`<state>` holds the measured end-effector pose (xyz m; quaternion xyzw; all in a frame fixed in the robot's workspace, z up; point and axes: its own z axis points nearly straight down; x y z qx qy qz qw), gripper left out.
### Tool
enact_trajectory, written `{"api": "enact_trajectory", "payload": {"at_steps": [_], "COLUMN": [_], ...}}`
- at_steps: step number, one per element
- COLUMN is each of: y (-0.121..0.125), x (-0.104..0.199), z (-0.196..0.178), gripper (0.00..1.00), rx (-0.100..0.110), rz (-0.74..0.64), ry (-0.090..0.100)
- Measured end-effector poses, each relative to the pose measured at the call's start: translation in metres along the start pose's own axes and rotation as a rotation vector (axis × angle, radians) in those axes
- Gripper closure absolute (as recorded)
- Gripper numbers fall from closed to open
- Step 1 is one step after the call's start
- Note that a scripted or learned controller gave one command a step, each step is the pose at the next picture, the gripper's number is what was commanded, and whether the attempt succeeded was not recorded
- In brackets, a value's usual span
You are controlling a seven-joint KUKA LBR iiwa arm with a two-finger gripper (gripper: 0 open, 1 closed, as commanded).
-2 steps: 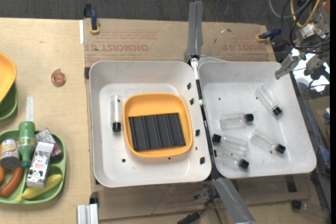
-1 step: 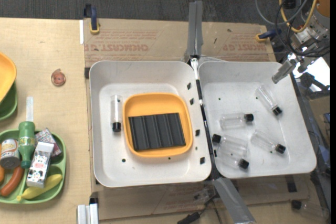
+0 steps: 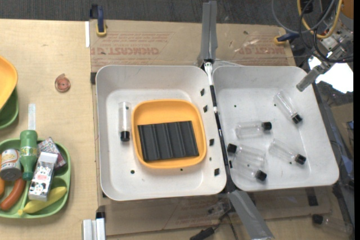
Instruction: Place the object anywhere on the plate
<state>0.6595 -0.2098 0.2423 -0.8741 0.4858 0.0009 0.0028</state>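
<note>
Vial in left bin: clear tube with black cap, lying flat on the floor of the left bin, just beside the left edge of the plate, cap end toward the camera; not on the plate.
Plate: orange, rounded-square, in the left bin, carrying a dark ribbed rectangular insert.
Other vials: several clear black-capped tubes scattered in the right bin, well right of the plate.
Gripper: far right of the plate, over the right bin's upper right corner, well apart from the left-bin vial; finger state cannot be told; nothing seen held.
Arm: entering from upper right, cables looped around it.
</note>
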Motion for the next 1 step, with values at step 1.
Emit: {"api": "enact_trajectory", "payload": {"at_steps": [1], "y": [0.001], "x": [0.0021], "z": [-0.0125], "gripper": [0.0], "rx": [0.0], "rz": [-0.109], "ry": [0.0]}}
